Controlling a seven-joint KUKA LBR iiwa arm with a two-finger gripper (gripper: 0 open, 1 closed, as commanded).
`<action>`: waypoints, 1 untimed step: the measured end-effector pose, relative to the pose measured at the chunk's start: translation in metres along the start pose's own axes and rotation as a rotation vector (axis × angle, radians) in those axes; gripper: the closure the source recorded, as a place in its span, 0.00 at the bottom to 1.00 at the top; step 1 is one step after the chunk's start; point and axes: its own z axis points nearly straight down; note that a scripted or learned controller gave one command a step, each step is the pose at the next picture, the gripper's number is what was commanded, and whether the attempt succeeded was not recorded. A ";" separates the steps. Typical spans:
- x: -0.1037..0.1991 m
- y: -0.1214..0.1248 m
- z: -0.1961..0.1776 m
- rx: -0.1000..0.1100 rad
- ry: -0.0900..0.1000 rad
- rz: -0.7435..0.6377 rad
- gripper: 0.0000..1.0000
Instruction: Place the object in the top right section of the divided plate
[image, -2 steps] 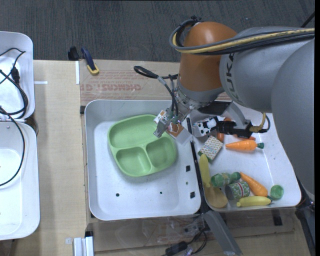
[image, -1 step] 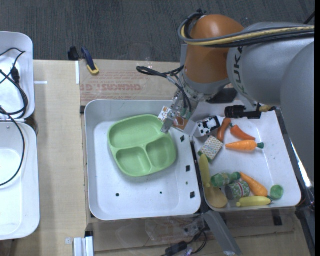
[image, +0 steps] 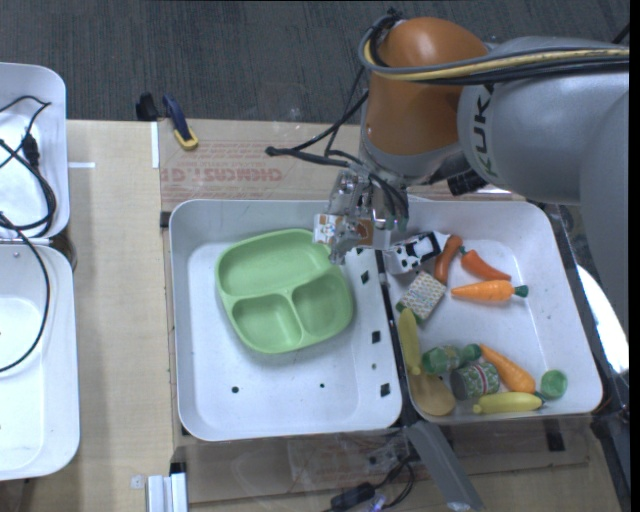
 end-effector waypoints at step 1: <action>0.001 0.045 0.002 -0.001 0.000 -0.152 1.00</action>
